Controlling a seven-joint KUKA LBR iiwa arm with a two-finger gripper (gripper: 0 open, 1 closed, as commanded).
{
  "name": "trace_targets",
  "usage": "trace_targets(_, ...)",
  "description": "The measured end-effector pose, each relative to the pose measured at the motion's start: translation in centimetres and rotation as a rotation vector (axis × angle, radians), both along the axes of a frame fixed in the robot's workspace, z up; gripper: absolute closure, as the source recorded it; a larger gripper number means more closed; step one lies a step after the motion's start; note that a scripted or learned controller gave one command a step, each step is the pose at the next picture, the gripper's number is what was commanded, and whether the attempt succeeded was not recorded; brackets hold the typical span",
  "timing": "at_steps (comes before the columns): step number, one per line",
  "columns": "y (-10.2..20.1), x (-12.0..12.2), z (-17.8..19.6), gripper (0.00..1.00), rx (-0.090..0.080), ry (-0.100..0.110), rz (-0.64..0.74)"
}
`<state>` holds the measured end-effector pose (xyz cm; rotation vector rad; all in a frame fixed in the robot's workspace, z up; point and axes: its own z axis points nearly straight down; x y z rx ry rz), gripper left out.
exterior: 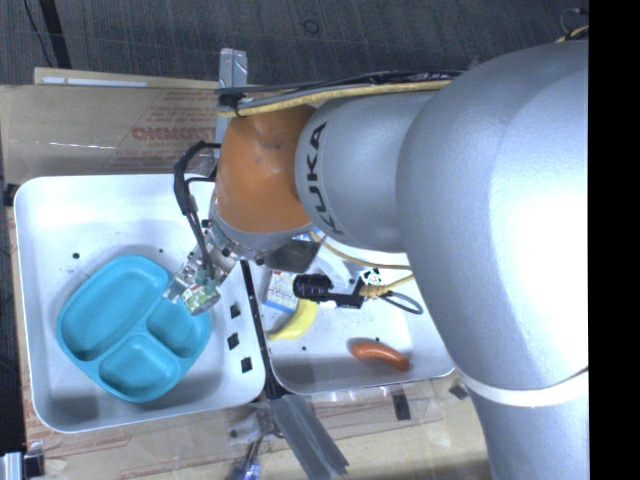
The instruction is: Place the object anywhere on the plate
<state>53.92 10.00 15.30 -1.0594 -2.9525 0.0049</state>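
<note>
While fingers (197, 290) hover at plate (110, 333) rim (grip unclear), banana (296, 320) well right.

The blue plate (130, 330) with three parts lay flat in the left bin (60, 218), down toward seven o'clock.

Grey arm (480, 198), orange band (258, 173)

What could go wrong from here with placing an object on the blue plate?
1. The pincer sits at the right rim of the blue divided plate; a release here might land off it.
2. The banana and sausage lie in the right bin, close under the arm, which partly hides them.
</note>
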Motion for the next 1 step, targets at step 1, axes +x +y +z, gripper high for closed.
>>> trace_targets(1,-0.01,0.02,0.03,0.0,0.0,-0.001,-0.001)
